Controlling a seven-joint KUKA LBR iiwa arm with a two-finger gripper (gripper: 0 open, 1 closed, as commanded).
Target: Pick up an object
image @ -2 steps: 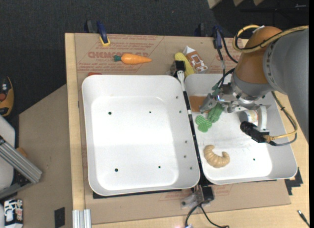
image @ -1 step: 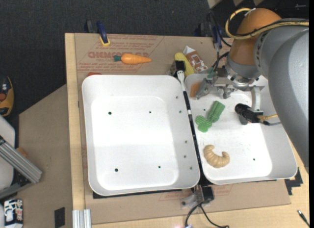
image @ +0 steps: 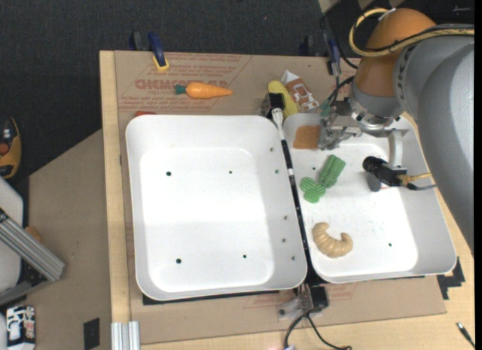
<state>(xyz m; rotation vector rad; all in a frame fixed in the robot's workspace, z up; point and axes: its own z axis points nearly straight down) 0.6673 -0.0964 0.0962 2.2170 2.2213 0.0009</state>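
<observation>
The step in hand looks like the approach to a grasp in the right bin, where the hand hangs low at the far edge near the bin's far left corner. A brown flat piece lies just beside it in that corner, and a green toy lies a little nearer the bin's middle, slanted towards the left wall. Either could be the target. The green toy seems the better choice, being chunky and clear of the walls. The brown flat piece sits close to the corner and would likely leave little room for a clean closing. To do it well, the hand should come down centred across the toy's narrow width, turned square to its slanted length, and close only once low enough. A tan curled piece rests apart near the bin's front edge and should not interfere. Whether the hand is open or closed cannot be told from this angle. The arm reaches in over the tabletop's right edge, its orange band above the wrist, which points steeply downward.
</observation>
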